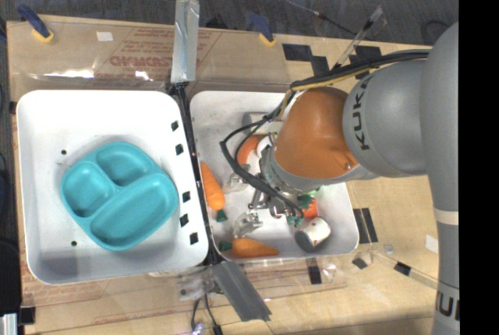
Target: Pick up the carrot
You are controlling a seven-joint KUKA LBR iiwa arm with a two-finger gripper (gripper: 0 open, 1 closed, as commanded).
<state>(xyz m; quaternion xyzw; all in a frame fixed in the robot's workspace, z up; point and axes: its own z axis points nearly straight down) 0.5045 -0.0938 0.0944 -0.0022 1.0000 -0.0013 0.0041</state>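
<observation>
Seen from above at a slant, two white bins sit side by side on a bench. The left bin (31,170) holds one turquoise divided plate (117,193) with three compartments. The grey arm (405,115), with its orange band (312,135), reaches in from the right and hangs over the right bin (210,111), covering much of it. The gripper (251,218) points down into the middle of that bin, its metal fingers apparently a little apart with nothing between them, though this is hard to tell for sure. Two carrots can be counted: one carrot (211,187) lies along the bin's left wall, just left of the gripper, and a second carrot (251,249) lies flat along the near wall, just below the gripper. A small white cup-like thing (315,232) lies to the gripper's right, and an orange-and-white object (249,148) peeks out from under the wrist; what it is cannot be told. To grasp well, the fingers should probably straddle a carrot across its width, keeping off the bin wall beside it.
</observation>
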